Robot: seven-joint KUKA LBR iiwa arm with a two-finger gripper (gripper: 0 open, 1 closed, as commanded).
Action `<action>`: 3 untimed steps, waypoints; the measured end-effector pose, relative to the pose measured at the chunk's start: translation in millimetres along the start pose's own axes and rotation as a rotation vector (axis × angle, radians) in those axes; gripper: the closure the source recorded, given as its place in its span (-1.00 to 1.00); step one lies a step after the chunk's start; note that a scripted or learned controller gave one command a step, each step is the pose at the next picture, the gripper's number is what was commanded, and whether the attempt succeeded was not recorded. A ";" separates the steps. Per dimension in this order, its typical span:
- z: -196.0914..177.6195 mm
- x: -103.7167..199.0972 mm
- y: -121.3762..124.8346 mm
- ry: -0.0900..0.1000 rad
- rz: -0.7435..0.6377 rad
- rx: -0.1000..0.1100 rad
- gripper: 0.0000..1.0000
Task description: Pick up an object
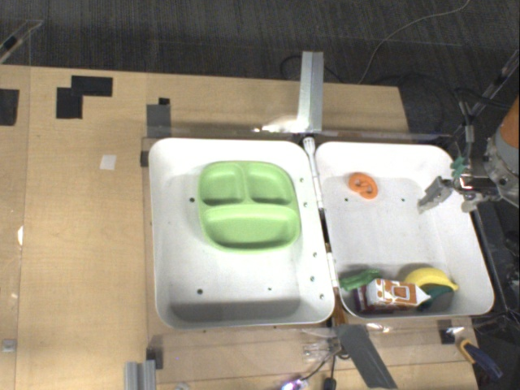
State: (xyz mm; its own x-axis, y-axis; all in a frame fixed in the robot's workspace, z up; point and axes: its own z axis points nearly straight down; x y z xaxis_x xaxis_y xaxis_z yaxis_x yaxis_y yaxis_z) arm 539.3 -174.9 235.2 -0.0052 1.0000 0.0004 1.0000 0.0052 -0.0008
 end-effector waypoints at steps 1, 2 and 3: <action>-39.7 -19.1 -43.2 -0.001 0.192 -0.001 -1.00; 123.1 11.4 -8.2 0.001 0.042 0.002 -1.00; 122.8 11.2 -8.1 0.001 0.042 0.001 -1.00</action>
State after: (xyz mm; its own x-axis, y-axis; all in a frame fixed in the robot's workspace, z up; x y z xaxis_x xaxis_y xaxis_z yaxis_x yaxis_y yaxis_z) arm 531.1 -163.7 112.5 0.0369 0.9993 0.0011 0.9993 -0.0369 -0.0021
